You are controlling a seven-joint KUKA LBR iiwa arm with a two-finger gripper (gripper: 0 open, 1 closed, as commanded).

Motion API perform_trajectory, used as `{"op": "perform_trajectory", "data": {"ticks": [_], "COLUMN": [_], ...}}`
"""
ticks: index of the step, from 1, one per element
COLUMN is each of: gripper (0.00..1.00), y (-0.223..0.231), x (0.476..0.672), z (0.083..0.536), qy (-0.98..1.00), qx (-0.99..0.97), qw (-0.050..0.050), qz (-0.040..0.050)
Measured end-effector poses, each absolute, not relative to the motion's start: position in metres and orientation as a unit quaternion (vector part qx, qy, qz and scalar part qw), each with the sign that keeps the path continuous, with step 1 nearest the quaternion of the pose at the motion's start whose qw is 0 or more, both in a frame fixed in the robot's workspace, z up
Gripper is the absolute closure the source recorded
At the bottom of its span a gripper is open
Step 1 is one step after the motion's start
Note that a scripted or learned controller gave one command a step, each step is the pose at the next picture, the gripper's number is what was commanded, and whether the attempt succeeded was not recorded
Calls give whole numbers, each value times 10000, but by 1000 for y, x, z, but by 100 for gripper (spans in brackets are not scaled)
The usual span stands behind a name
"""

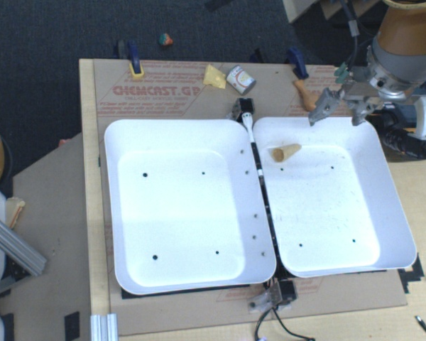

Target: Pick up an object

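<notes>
From above we see our gripper (339,109) with its fingers (319,112) spread wide and holding nothing, up over the far edge of the right bin (390,190), while the little tan cone (285,152) lies inside that bin, near its far left corner.

A brown bench top (163,91) printed with red lettering carries two shallow white bins side by side, the left bin (113,190) and the right bin (383,190) touching along their inner rims. Behind them lie a yellow scrap (214,77), a small white-and-grey block (241,79) and an orange-handled tool (305,94).
</notes>
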State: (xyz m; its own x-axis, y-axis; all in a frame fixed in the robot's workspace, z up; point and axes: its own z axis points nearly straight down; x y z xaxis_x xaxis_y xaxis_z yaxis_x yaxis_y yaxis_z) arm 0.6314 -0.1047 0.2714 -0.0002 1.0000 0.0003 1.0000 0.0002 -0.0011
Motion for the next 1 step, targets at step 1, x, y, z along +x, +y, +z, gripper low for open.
{"op": "perform_trajectory", "data": {"ticks": [1], "gripper": [0], "y": [-95], "x": [657], "z": [76], "qy": [-7076], "qx": [-7066], "qw": [41], "qz": [24]}}
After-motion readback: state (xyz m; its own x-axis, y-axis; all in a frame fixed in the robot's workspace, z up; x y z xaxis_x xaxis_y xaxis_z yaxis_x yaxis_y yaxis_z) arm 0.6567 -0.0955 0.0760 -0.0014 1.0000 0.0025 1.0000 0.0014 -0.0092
